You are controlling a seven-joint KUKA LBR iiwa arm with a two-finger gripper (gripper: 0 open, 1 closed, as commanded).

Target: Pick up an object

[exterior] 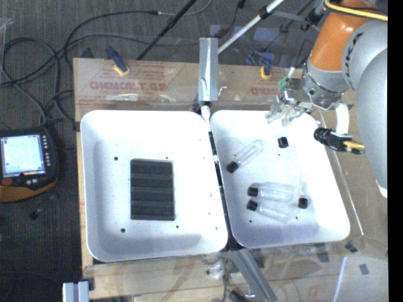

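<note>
Overhead, I saw the gripper (284,113) hovering above the right bin's (334,222) far edge, holding nothing; how far it was parted I couldn't tell. Clear tubes with black caps (272,197) lay in that bin. A black ribbed block (152,189) sat in the left bin (101,168).

white bins (94,168), black ribbed block (152,189), clear black-capped tubes (274,194).

End effector (284,112) above right bin's (327,228) clear tubes (276,197)
</note>
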